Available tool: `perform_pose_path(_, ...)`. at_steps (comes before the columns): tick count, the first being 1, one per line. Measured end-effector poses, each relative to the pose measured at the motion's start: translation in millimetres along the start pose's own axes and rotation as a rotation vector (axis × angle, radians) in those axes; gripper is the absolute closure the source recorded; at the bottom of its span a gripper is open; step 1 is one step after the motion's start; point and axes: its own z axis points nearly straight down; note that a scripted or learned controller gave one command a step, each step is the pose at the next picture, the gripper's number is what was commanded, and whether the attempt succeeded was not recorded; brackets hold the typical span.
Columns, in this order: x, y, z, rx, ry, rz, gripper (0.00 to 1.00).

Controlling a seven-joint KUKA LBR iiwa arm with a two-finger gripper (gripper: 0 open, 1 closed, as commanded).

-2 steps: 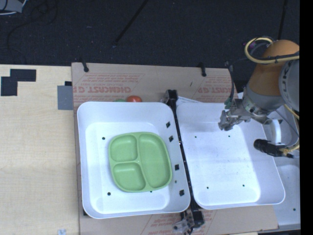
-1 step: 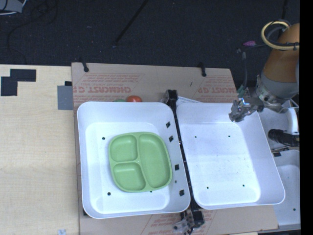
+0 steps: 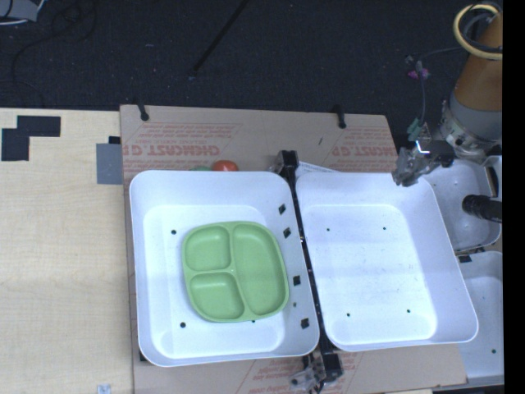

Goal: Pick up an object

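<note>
Dark, speckled floor with loose cables runs across the top of the view, and below it a pale wooden bench carries a sheet of printed brown cardboard under two shallow white bins. Both bins are smooth, glossy plastic with rounded corners and small dark dots on their floors; a black clipped strip runs between them.

In the left bin lies a light green plate, flat on the bin floor and turned slightly askew. It is a rounded-square plastic dish split into three compartments by raised ridges, matte and evenly coloured. A small orange-red object peeks out just behind that bin's far rim, mostly hidden.

Over the far right corner of the right bin sits the claw, a small metallic grey part at the end of the arm, whose wrist shows an orange-tan section and grey collar. Whether it is spread or pressed together cannot be told at this size; nothing is seen between its tips. The green plate is well apart from the claw, across the divider in the other bin.
</note>
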Motion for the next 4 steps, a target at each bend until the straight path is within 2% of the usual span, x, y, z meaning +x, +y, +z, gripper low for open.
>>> perform_pose_path(2, 110, -9, -2, 0.007, 0.003, -0.003, 1.00)
perform_pose_path(3, 157, -9, 18, 0.008, 0.001, -0.001, 1.00)
perform_pose_path(4, 210, -4, 22, 0.006, 0.001, -0.002, 1.00)
